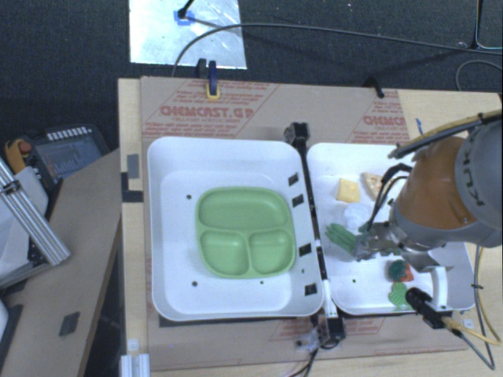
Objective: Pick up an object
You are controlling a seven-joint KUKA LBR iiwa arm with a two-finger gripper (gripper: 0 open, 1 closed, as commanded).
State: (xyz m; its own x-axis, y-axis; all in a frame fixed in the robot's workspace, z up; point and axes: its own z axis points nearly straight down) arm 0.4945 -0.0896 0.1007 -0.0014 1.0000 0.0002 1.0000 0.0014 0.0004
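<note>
My gripper (363,246) reaches down into the right bin (330,163) from the right, below the orange wrist band. Its tip sits on or just beside a dark green object (340,235) near the bin's left side. A yellow block (348,189) lies further back, with a pale piece (372,182) to its right and a white object (355,214) just in front. A red and green piece (399,271) and a bright green piece (399,294) lie at the bin's front, close to the arm.
The left bin (169,210) holds a light green divided plate (242,231). A black divider (308,210) runs between the bins. Cables cross the floor behind the bench, and a teach pendant (67,155) lies on the side table at left.
</note>
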